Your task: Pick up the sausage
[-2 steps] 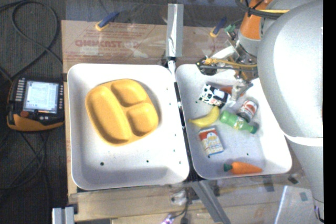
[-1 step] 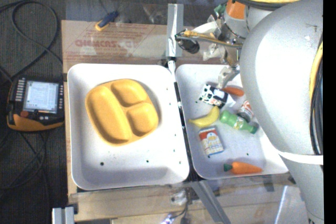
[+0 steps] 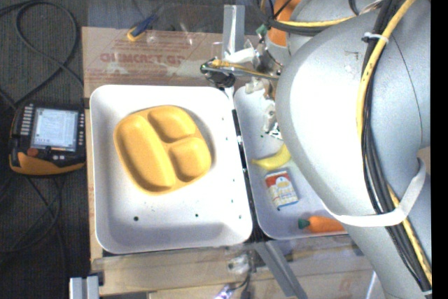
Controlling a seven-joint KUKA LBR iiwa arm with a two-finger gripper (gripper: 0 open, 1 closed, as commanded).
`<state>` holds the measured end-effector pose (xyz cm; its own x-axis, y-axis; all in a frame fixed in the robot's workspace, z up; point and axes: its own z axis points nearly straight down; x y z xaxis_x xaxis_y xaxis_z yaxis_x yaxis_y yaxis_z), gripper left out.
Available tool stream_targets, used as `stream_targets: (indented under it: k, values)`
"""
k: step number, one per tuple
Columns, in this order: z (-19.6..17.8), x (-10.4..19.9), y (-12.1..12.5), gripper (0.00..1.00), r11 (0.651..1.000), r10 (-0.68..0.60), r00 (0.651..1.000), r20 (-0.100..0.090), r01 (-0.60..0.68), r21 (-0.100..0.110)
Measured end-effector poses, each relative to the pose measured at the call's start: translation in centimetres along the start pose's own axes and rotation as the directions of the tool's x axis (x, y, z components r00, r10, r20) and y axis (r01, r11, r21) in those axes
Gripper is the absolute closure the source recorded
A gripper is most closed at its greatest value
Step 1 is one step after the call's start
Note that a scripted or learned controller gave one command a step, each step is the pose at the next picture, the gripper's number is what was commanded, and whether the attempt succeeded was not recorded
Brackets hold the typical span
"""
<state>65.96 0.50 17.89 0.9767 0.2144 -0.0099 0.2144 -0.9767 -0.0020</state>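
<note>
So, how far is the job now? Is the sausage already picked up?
Nothing looks done yet. The arm leans over the right bin and covers most of it. Beside it I see a banana, a small carton and a carrot, but I cannot make out a sausage. The yellow plate in the left bin has nothing on it. The whole pick is left.

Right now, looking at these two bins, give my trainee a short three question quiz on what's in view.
1. True or false: the yellow divided plate lies in the left bin.
2. Which item lies nearest the camera-side edge of the right bin? A banana B small carton C carrot
3. How many compartments does the plate have?

Key: 1 true; 2 C; 3 three.
</note>
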Motion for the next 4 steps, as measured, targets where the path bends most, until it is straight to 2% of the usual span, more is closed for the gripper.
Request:
stream_targets:
  k: [1,2,3,4]
  values:
    - [-5.6,-3.9,7.6,0.0,1.0,-0.02,1.0,0.0,0.02,-0.005]
    - [2.0,-2.0,10.1,0.0,1.0,-0.021,1.0,0.001,0.021,-0.004]
    - [1.4,-2.1,10.1,1.0,1.0,-0.024,1.0,0.011,0.024,-0.006]
    - [-9.3,-1.9,7.2,1.0,1.0,-0.01,1.0,-0.003,0.01,0.0]
